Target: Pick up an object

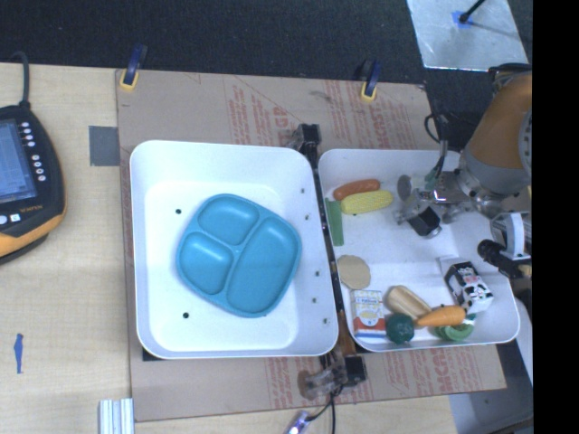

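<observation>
Far left, a black and orange control pad (25,183) sits on the wooden counter (63,333), parked well clear of the action. Moving in, a brown cardboard sheet (226,116) is clamped flat at the back edge by 2 clips, likely so nothing slides. On it, 2 white bins sit side by side. The left bin (149,242) holds 1 blue divided plate (239,254), lying a little askew near the middle, probably a drop-off spot for picked items.

Across the divide, the right bin (398,163) is the busy one. Along its left wall stands a green strip (335,222); near the back lie a red sausage (357,189) and a yellow corn cob (366,202), side by side and touching. Lower down: a tan round cookie (353,270), a small carton (367,309), a bread roll (406,300), a dark green ball (400,329), an orange carrot (442,316) and a black-and-white toy (470,287), all crowded along the front edge.

Now the gripper (423,208), low over the bin's back right area, just beside the corn. I cannot tell how it is set from this angle, and nothing visibly sits in it. My read: the pick is not yet made, and every candidate object lies in that right bin. Beyond the counter, dark carpet (226,16) and a pale floor patch (457,21).
</observation>
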Robot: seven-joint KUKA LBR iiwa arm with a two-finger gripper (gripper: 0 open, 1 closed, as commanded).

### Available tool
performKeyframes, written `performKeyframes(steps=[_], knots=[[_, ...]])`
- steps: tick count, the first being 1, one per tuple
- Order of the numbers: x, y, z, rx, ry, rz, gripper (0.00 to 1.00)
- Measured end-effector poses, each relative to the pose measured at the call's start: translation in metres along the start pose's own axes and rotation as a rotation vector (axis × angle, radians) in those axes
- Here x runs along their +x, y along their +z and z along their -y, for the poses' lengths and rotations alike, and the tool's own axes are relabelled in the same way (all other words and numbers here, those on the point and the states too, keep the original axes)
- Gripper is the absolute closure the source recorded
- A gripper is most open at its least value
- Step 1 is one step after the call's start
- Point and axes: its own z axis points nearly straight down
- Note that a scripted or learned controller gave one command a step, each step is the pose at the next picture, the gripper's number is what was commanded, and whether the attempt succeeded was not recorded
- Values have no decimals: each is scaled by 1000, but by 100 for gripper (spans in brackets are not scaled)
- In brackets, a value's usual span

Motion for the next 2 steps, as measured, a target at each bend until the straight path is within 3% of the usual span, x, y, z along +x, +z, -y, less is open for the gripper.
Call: performKeyframes(steps=[1, 2], knots=[[-1, -11, 0, 0, -2, 1, 100], [12, -27, -38, 18, 5, -2, 100]])
